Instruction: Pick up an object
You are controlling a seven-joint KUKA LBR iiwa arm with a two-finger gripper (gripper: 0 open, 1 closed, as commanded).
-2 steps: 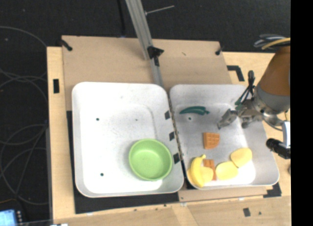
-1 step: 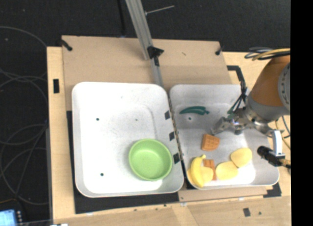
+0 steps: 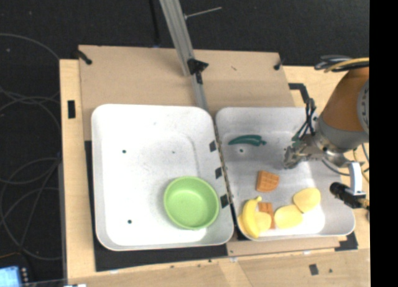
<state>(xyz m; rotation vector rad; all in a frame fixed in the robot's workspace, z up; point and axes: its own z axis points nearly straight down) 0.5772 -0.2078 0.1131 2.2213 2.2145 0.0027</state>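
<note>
Camera view looks down at a slant on a pale wooden bench (image 3: 155, 74) bearing two shallow white bins with rounded corners, set side by side and touching along a clipped seam. Left bin (image 3: 137, 149) has a matte, faintly speckled floor and holds a smooth, round lime-green bowl (image 3: 191, 202) near its front right corner, upright with its hollow facing up. Right bin (image 3: 273, 124) holds the loose pieces: a small, slim dark-teal item (image 3: 247, 140) lying flat toward the back; an orange waffle-textured wedge (image 3: 267, 181) near the middle; and a cluster at the front edge, made of a glossy yellow banana-like piece (image 3: 250, 216), a small orange block (image 3: 266, 207) just beside it, and two rounded pale-yellow lumps (image 3: 297, 208) that touch each other. A grey metal rail (image 3: 177, 25) slants up from the back of the bench between the bins. From the right, the grey arm with its orange band (image 3: 345, 102) bends down over the right bin, and its gripper (image 3: 295, 155) sits low near the bin's right side, above the bin floor, apart from the wedge and well apart from the teal item. Its dark fingertips are too small and blurred to judge, so I cannot tell whether they are spread or pressed together, and nothing is visibly between them.
</note>
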